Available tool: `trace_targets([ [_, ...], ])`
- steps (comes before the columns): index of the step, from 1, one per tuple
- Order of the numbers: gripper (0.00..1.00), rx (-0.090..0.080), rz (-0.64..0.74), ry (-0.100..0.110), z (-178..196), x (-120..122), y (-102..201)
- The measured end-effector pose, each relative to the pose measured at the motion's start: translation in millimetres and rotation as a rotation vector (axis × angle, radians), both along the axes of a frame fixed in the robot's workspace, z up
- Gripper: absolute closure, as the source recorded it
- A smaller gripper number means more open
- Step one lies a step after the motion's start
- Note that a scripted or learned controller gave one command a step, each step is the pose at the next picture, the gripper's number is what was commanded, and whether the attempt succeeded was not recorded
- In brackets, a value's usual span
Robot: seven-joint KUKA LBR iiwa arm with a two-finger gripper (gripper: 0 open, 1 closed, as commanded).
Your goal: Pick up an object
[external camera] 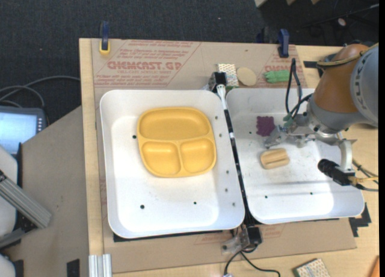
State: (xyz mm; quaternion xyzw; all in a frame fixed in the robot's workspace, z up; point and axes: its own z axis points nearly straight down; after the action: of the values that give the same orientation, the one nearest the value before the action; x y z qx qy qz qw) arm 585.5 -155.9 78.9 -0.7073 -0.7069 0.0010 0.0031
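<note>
The KUKA iiwa arm (361, 89) is a thick, rounded body of smooth grey casing, with a broad orange band (337, 86) wrapped around it above the wrist. Thin black cables (292, 89) run down along its left side toward a cluster of small metal and greenish parts at the wrist. Below that sit pale grey metal fittings, a light bracket (347, 152) and a short black cylindrical piece (334, 172) with thin wires trailing from it.
</note>
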Motion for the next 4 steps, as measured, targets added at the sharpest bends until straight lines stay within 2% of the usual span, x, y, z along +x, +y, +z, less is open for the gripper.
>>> trace_targets([
  [1, 0.00, -0.001, 0.009, -0.012, 6.6, 65.7, 64.1],
  [2, 0.00, -0.002, 0.000, -0.002, 5.8, 37.5, 60.1],
  [3, 1.00, -0.003, 0.000, -0.006, 16.6, 39.2, 60.0],
  [4, 1.00, 0.001, 0.006, -0.009, 111.6, -21.8, 115.8],
])
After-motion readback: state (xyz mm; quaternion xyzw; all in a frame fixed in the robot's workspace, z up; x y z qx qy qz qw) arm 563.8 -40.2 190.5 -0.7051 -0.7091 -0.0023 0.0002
